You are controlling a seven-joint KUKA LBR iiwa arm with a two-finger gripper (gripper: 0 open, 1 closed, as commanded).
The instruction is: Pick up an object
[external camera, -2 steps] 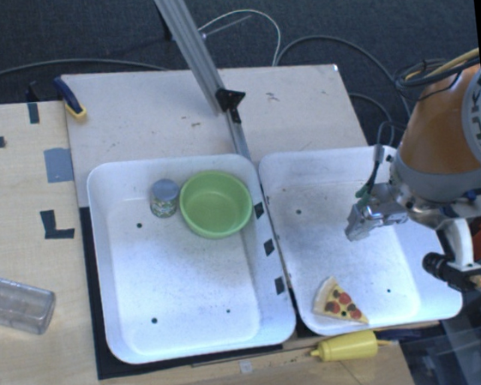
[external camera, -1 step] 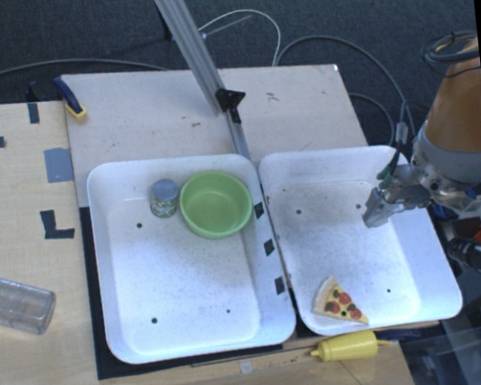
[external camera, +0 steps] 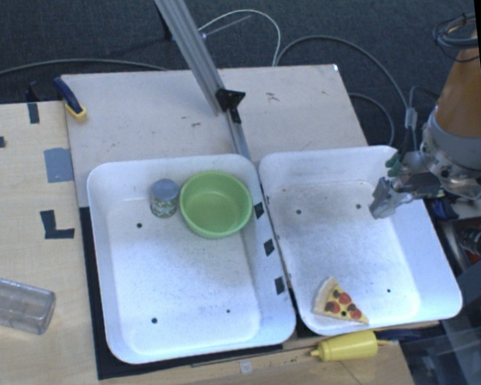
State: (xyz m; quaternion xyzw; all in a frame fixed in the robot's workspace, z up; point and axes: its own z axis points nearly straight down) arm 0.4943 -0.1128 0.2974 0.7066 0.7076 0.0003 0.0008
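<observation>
Approach is the step in hand, as I judge it: nothing is being carried. The arm [external camera: 460,110] is reaching in from the right side and its gripper [external camera: 383,201] is hanging over the right bin [external camera: 418,236], close to the bin's right wall, in the upper part. Whether the jaws are standing apart or together I cannot tell, because they are small and grey against the white floor; no thing is showing between them.

The nearest thing to pick is the pizza slice [external camera: 338,301], a flat toy that is lying on the floor of the right bin near its front edge, well apart from the gripper. In the left bin [external camera: 120,270] a green bowl [external camera: 216,203] is sitting at the back, and a small can [external camera: 164,198] is standing just beside it on the left. A yellow bottle [external camera: 344,347] is lying on the table [external camera: 154,111] in front of the right bin, outside of it.

For the next move, the gripper is needing to travel toward the front of the bin, stop above the slice, and go down. Because the slice is so flat, I am thinking the jaws must reach almost to the floor to catch its edges.
</observation>
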